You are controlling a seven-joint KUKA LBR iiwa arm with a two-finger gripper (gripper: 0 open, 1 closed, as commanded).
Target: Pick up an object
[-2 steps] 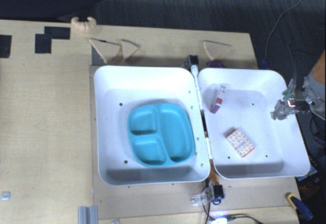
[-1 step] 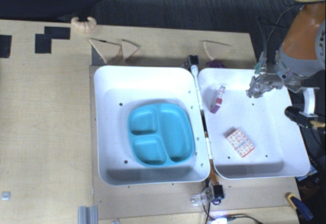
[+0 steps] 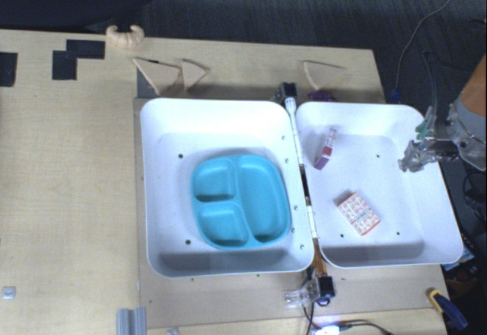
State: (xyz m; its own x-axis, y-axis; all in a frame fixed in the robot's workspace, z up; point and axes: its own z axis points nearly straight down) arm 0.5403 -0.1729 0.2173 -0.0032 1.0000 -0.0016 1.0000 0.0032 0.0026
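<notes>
At the near edge of the bench, cables and a small clamp point(image 3: 313, 292) sit below the seam between my two bins. In the right bin point(image 3: 426, 246), the patterned box point(image 3: 358, 213) lies flat, well apart from my claw, its long axis on a diagonal running toward the near-right corner. Beyond it, close to the seam, the small pink-and-white packet point(image 3: 326, 148) rests nearly upright in the view, tilted slightly. My claw point(image 3: 413, 157) hangs over the right bin's right side, holding nothing; whether it is parted or closed, I cannot tell from here. Both things lie to the claw's left in the view, the box nearer the camera, the packet farther. In the left bin point(image 3: 163, 196), the blue divided tray point(image 3: 240, 200) sits centred.
</notes>
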